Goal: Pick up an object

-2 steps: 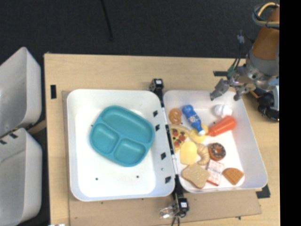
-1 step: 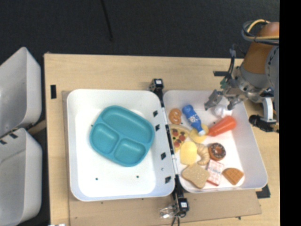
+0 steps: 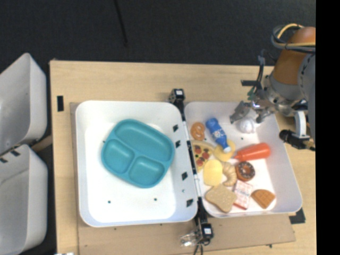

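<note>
Bread slice lies well apart from claw, which clasps a white object.

1. I can read no words, brands or numbers anywhere on the bench.
2. The blue bottle in my right bin carries a pale label, too small and blurred to read.
3. The small red-and-white packet near the bread slice shows print, but none of it is legible.
</note>
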{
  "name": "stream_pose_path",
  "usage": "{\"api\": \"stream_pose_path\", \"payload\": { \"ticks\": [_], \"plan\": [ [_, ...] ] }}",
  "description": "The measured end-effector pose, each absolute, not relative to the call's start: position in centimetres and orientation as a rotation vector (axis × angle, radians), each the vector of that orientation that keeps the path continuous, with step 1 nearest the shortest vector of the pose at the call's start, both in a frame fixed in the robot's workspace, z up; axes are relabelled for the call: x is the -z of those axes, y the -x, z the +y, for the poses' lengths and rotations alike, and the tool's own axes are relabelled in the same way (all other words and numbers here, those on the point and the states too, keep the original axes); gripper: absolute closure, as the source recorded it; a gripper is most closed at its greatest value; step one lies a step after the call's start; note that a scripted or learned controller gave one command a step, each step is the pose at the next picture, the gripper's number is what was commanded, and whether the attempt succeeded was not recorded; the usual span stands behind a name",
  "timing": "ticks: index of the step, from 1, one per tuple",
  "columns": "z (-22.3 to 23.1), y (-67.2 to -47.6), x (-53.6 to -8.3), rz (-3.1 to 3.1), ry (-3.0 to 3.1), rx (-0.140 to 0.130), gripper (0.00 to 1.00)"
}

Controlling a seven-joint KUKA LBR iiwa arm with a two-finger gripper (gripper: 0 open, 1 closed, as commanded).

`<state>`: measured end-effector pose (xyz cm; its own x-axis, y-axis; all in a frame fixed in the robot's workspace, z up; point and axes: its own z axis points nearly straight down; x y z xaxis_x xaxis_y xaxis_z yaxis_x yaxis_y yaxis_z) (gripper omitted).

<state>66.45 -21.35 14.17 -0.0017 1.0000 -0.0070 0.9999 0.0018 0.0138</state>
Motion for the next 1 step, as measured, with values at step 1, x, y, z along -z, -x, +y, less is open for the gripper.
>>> {"api": "stream_pose_path", "payload": {
  "ticks": [1],
  "plan": [
    [-21.38, -66.43, -14.91, 2.218, -2.205, -0.003, 1.00]
  ]
}}
